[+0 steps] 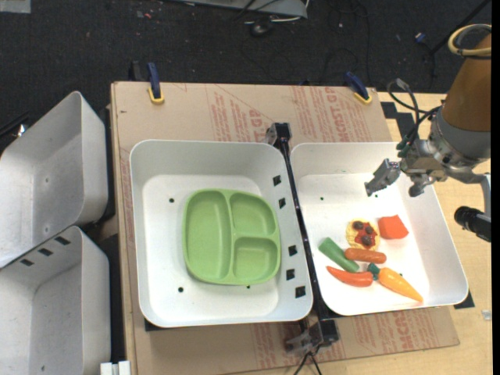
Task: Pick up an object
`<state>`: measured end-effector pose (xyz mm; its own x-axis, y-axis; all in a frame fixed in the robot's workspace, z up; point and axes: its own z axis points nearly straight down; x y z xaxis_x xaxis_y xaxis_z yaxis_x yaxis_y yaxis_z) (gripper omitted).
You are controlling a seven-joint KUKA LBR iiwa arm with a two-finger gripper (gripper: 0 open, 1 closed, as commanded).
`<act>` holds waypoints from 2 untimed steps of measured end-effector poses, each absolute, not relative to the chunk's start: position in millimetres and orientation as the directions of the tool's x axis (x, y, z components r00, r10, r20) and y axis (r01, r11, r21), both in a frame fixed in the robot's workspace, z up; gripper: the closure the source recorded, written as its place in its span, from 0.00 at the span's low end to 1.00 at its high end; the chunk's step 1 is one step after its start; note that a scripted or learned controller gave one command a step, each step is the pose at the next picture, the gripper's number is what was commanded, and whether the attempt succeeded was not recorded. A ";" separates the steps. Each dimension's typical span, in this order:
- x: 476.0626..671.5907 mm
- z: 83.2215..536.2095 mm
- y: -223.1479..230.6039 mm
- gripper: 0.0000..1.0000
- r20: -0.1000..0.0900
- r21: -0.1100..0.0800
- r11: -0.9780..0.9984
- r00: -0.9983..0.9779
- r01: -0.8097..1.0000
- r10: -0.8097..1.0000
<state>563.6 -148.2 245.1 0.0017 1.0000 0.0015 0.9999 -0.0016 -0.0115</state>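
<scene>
White plastic lies under me: two shallow bins side by side on the bench. My gripper (400, 178) hangs over the right bin (328, 158), near its far right corner, fingers spread wide with nothing between them. The toy food lies in a cluster toward that bin's near edge, well apart from me: an orange-red block (393, 226), a small pizza slice (362, 231) just beside it, a green pepper (337, 254), a red sausage (366, 255), a red chilli (349, 276) and a carrot (399, 283) nearest the near right corner. The left bin (156, 162) holds a green divided plate (231, 236) at its middle.
</scene>
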 end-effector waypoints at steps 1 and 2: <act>565.9 251.0 -148.0 0.00 0.000 0.000 0.001 -0.001 1.000 1.000; 569.0 190.2 -154.4 0.00 0.000 -0.005 -0.001 0.001 1.000 1.000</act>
<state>569.0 -154.4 190.2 0.0014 1.0000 0.0005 1.0000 -0.0014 -0.0054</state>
